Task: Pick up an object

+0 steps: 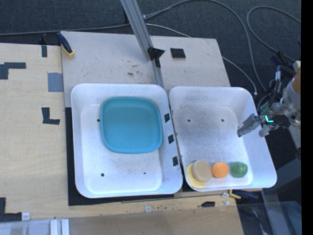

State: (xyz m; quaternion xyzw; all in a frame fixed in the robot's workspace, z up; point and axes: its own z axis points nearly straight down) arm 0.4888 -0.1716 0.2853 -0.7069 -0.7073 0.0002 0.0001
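this is looking like a robotics lab or test cell rather than a home or shop. two shallow white bins (78, 131) are sitting side by side on a scuffed, speckled board (112, 58), itself lying on a pale wooden bench (29, 146) marked with strips of dark tape (48, 115). loose cables (234, 13) are trailing across dark carpet (58, 6) behind it. a bare aluminium rail (137, 18) is slanting in from above, and a yellow-tipped clamp (65, 44) is gripping the board's corner.
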